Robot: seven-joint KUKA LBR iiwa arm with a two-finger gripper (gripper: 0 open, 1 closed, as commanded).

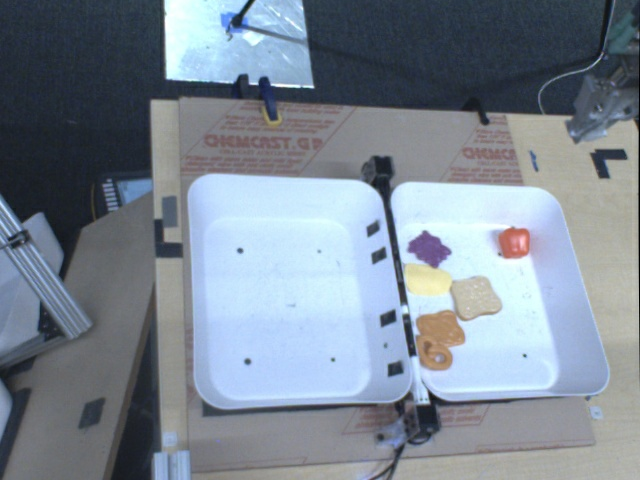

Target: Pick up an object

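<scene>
The right white bin (pixel 570 298) holds several small items. A red pepper-like piece (pixel 514 242) lies near its far right. A purple cluster (pixel 429 248) sits by the divider, with a yellow piece (pixel 427 281) just in front of it. A tan toast slice (pixel 475 297) lies at the middle, and an orange pretzel-like piece (pixel 438 337) lies nearest the front. A grey metal part of the arm (pixel 603 103) shows at the upper right edge, away from the bins.
The left white bin (pixel 200 298) stands beside the right one on a cardboard sheet (pixel 300 133). A shiny metal plate (pixel 238 26) lies beyond the bench. An aluminium frame (pixel 40 278) stands at the left edge.
</scene>
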